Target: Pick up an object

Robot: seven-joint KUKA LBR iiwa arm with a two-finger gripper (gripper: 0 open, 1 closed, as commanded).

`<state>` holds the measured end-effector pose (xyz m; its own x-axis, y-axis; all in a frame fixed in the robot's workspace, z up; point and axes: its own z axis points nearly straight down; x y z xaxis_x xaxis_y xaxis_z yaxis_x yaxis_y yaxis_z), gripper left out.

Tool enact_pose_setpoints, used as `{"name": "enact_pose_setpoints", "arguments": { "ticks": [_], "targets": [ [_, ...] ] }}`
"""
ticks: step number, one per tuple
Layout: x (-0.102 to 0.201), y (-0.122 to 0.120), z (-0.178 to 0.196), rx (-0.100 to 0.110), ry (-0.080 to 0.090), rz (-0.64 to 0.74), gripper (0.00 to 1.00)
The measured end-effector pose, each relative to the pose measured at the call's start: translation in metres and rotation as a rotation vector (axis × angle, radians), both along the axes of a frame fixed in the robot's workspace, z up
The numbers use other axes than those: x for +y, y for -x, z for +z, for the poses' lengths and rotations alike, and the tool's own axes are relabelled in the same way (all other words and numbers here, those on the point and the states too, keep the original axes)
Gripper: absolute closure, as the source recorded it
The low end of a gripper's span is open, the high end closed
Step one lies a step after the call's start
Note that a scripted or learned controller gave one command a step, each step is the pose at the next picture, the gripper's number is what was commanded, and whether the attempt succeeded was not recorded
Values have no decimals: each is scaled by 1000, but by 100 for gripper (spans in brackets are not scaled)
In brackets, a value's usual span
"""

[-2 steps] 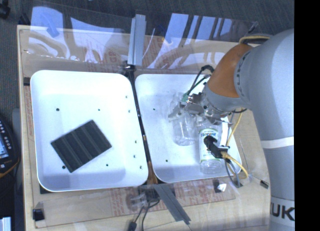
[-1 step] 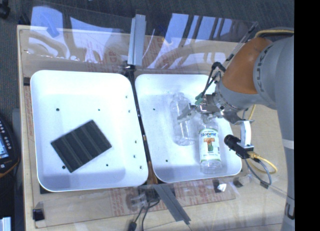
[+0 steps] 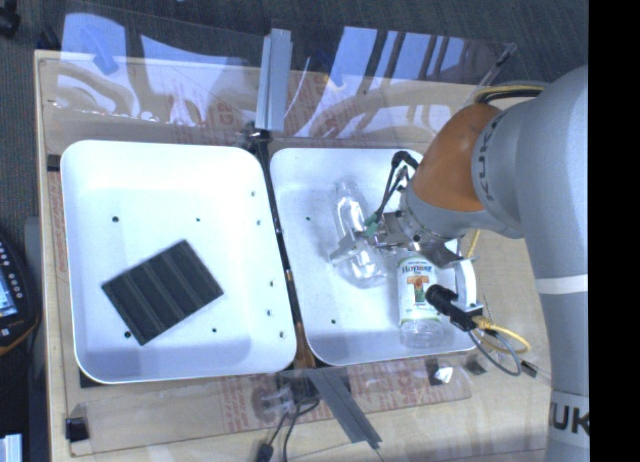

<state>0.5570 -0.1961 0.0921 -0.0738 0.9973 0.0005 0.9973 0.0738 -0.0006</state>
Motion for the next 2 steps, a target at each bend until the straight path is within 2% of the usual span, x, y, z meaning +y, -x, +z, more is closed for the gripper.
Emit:
{"name": "enact_pose_setpoints", "arguments": {
  "ticks": [1, 2],
  "targets": [
    [0, -1, 11, -1, 0, 2, 100],
    [86, -30, 109, 2, -1, -206, 100]
  ]
}}
